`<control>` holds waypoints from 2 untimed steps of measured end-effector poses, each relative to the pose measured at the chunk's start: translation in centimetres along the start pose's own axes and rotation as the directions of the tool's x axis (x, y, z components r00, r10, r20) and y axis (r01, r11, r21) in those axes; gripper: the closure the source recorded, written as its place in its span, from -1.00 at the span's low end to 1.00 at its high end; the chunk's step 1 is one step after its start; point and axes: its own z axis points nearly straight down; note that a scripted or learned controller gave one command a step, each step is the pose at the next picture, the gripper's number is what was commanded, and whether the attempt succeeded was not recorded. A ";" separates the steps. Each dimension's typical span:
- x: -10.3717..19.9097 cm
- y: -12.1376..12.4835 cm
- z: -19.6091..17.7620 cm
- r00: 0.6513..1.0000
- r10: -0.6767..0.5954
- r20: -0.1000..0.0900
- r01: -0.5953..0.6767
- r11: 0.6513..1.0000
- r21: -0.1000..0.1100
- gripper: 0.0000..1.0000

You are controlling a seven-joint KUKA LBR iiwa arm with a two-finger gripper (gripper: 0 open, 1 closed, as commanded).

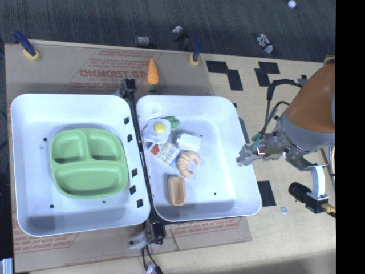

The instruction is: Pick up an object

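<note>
1. The grey two-finger gripper [246,156] hangs over the right rim of the right shallow white bin [225,110]; whether it is spread or pressed together, I cannot tell.
2. In that bin lie a tan croissant [187,162], a brown bread roll [176,190], a fried egg toy [158,129], a white block [187,141] and a small printed packet [165,152].
3. The left white bin [28,119] bears a green divided plastic tray [88,162].
4. An orange carrot toy [152,71] lies on the cardboard behind the bins.

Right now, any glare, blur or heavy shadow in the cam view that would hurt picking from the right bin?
Camera view: lighting is even and soft, with no hard glare on the right bin. The croissant and bread roll read clearly, with faint shadows. The gripper at the bin's right rim is small and slightly blurred. Overall sharpness is modest.
</note>
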 end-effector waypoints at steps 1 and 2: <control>0.1 -0.1 1.6 1.000 -0.001 -0.002 0.001 1.000 0.005 1.00; 0.0 0.0 -0.8 1.000 0.000 0.000 0.000 1.000 0.000 1.00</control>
